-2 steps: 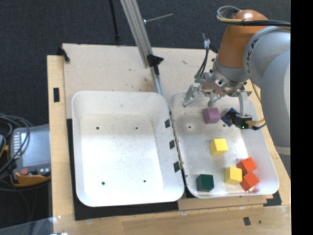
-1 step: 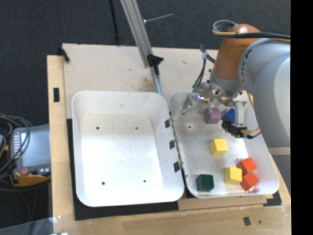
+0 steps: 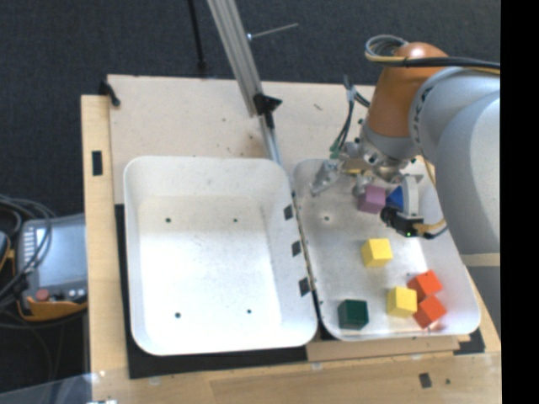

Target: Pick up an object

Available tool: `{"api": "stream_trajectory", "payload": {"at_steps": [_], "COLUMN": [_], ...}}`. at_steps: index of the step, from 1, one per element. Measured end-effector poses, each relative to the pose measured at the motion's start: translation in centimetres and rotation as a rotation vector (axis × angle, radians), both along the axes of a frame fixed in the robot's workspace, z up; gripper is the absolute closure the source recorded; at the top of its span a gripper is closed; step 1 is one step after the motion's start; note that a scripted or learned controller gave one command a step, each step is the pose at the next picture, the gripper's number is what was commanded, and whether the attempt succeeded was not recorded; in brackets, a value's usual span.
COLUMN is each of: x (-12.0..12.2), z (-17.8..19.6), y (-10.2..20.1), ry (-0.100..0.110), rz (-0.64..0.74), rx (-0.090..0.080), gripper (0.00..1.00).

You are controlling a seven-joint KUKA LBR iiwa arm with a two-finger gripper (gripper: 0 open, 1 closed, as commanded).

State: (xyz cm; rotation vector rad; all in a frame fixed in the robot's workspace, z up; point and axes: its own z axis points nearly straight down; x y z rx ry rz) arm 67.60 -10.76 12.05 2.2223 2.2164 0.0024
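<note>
Two shallow white bins sit side by side on the bench: the left bin [image 3: 210, 255] and the right bin [image 3: 337, 242], over whose far end the grey arm [image 3: 459, 133] with its orange band reaches from the right. Beneath the wrist the gripper [image 3: 370, 175] hangs just above a purple block [image 3: 370, 199] and a blue block [image 3: 396, 199] that touch each other; whether it is open, or grips either one, cannot be told. Nearer the front lie a yellow cube [image 3: 377, 252], a second yellow cube [image 3: 402, 300], a green cube [image 3: 354, 313] and two orange cubes [image 3: 429, 297].
</note>
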Motion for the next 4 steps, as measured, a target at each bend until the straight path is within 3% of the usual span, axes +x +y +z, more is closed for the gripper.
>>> {"api": "stream_trajectory", "payload": {"at_steps": [1, 2, 4], "x": [0.1, -0.2, 0.1], "z": [1.0, 7.5, 15.2], "y": [-0.1, -0.6, -0.7], "ry": [-0.002, -0.005, -0.003], "rz": [-0.002, -0.002, 0.005], "rx": [0.0, -0.001, 0.0], "gripper": [1.0, 1.0, 1.0]}}
